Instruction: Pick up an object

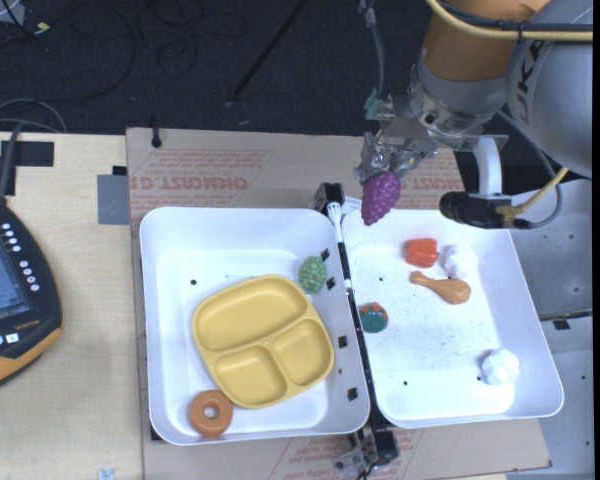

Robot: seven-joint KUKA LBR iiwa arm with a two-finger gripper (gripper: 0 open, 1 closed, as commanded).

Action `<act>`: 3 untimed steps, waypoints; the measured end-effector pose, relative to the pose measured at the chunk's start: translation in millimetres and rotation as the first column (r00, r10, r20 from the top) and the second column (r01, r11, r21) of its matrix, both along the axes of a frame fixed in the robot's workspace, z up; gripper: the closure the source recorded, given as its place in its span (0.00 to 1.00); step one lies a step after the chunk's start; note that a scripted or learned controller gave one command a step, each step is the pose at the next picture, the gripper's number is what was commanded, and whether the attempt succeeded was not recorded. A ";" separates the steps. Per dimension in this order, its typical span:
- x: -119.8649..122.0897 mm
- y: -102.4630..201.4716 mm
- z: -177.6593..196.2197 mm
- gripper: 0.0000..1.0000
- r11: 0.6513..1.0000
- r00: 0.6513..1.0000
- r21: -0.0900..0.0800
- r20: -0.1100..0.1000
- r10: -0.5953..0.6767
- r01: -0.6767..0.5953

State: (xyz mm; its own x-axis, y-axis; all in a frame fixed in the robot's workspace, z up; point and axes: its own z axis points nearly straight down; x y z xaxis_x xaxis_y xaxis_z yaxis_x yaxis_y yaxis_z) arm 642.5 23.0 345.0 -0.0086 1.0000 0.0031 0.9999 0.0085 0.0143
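You have two white bins on the bench; take the right bin as your landmark. The left bin sits touching its left wall and carries a yellow divided tray, with an orange ring at the tray's near corner and a green lump at its far corner.

The arm hangs over the right bin's far left corner. Its end effector is closed down on the top of a purple bunch of grapes, which dangles clear above that corner, almost over the divider between the bins.

Your risk lies in that hold. The fingers appear to pinch only the upper tip, so the bunch could swing or slip as the arm moves, and a fall from there could land it on the divider and tip it into either bin.

Inside the right bin lie a drumstick, a red piece just behind it, a small green-and-red ball near the left wall, and a white lump toward the near right corner.
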 end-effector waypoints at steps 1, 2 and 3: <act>0.3 -80.7 -48.7 1.00 1.000 1.000 -0.006 -0.021 -0.015 0.015; -14.3 -150.8 -111.4 1.00 1.000 1.000 -0.005 -0.023 -0.015 0.015; -88.9 -139.9 -51.5 1.00 1.000 1.000 -0.002 -0.016 -0.013 0.013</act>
State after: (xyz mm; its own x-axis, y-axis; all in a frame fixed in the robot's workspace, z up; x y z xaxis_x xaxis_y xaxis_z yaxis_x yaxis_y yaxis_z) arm 553.7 -116.9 293.5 0.0044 1.0000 0.0011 1.0000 -0.0044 -0.0016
